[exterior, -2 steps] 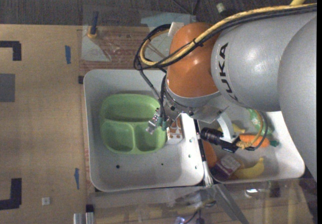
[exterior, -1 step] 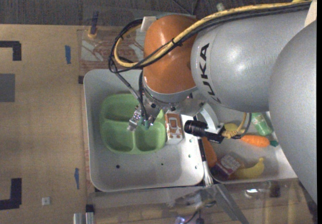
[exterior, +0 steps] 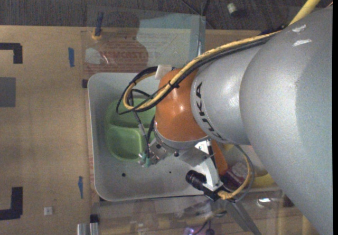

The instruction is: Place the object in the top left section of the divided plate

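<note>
— Where's the green divided plastic plate [exterior: 122,132]?
— In the shallow white bin [exterior: 103,176], partly under the grey, orange-banded arm [exterior: 222,107].
— The gripper [exterior: 146,159]?
— Over the plate's edge; grip unclear.

- A tan wooden bench [exterior: 42,123] is seen, marked with black corner outlines [exterior: 12,52] and blue tape strips [exterior: 71,57].
- A shallow white bin [exterior: 105,178] is set on it.
- A clear sheet [exterior: 153,38], possibly plastic, lies beyond the bin.
</note>
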Robot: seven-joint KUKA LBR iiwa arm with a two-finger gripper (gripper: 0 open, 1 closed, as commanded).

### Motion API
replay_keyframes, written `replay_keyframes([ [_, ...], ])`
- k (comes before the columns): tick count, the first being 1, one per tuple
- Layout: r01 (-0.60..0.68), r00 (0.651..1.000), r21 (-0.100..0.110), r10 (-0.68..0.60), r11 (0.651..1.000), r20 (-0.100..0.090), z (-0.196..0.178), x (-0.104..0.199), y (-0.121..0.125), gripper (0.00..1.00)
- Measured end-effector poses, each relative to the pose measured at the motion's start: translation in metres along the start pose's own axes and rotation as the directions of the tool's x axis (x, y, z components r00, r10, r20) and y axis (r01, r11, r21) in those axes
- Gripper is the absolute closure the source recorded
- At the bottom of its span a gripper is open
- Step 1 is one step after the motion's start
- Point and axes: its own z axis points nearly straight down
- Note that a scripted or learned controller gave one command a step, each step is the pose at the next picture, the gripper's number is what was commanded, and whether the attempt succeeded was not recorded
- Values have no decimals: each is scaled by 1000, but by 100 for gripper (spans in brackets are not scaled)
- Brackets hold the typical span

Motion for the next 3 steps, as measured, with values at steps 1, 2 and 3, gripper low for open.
replay_keyframes([
  [1, 226, 974, -21, -226, 974, 11, 35, -31, -16, 100],
  [2, 262, 965, 1, -262, 965, 1, -39, 0, 61, 100],
  [3, 372, 928, -25, -371, 928, 13, 35, 2, 9, 100],
])
